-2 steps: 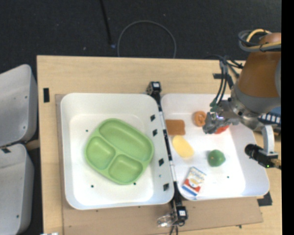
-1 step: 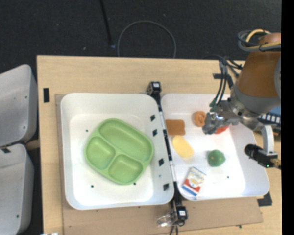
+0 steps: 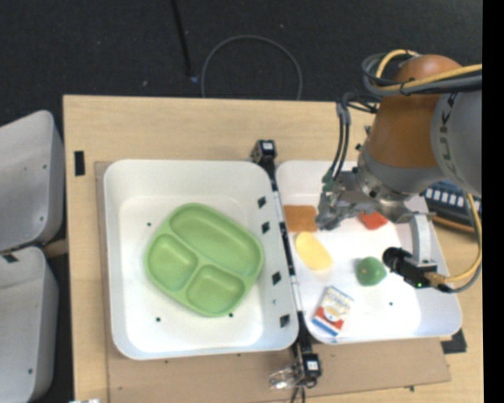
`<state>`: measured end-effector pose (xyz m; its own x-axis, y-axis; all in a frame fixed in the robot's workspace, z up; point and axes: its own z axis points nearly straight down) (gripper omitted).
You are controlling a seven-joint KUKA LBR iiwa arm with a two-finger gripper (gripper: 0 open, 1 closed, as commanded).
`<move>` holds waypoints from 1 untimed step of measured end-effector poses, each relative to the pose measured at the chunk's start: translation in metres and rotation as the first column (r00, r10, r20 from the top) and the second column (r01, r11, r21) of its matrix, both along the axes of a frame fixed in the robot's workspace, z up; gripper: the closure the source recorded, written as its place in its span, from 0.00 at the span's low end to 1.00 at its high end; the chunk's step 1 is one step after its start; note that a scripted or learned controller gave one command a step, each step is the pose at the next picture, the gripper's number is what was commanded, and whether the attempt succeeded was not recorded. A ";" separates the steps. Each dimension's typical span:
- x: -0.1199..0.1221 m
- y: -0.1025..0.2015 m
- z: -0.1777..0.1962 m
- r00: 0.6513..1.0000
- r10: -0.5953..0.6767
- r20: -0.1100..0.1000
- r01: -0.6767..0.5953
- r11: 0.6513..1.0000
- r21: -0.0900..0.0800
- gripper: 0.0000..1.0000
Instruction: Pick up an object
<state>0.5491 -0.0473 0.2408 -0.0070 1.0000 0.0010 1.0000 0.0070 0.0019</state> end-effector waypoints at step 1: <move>-0.006 0.054 -0.009 1.000 -0.001 -0.001 0.001 1.000 -0.001 1.00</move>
